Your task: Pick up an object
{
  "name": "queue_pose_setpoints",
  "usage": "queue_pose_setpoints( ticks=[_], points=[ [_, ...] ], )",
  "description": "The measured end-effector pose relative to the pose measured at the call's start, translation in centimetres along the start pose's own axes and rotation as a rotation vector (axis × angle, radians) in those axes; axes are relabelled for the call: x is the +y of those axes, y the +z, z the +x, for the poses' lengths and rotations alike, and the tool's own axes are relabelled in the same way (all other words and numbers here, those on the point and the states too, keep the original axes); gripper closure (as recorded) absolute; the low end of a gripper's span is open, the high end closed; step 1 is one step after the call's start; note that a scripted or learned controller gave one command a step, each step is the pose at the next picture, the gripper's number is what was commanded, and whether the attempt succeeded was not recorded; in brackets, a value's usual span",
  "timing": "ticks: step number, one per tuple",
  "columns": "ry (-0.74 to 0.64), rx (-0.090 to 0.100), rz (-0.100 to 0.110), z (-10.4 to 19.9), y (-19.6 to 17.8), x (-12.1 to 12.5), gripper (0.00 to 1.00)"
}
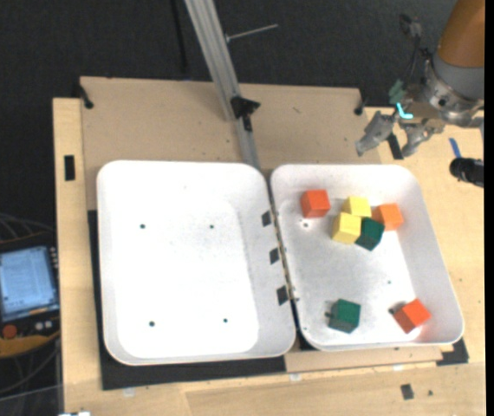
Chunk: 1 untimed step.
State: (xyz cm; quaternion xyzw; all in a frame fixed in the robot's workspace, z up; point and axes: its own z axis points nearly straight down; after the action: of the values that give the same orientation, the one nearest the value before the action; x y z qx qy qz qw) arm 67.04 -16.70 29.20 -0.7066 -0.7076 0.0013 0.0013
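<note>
The right bin point(420, 267) holds several small blocks. An orange block point(315, 203) lies near its back left. Two yellow blocks point(348, 224) touch a dark green block point(371, 232) and another orange block point(391, 216) in a cluster. A green block point(344, 315) and an orange block point(411, 315) lie near the front edge. My gripper point(392, 140) hangs above the bin's back rim at the upper right, open, with nothing between its fingers.
The left bin point(182, 258) sits beside the right one. A slanted metal pole point(217, 55) rises from behind the bins' shared edge. A handheld pendant point(17, 289) lies off the bench at the left.
</note>
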Motion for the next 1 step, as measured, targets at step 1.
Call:
queue_pose_setpoints(
  ticks=[1],
  points=[
    [-0.003, -0.003, -0.004, -0.03, -0.3, 0.05, 0.0]
  ],
)
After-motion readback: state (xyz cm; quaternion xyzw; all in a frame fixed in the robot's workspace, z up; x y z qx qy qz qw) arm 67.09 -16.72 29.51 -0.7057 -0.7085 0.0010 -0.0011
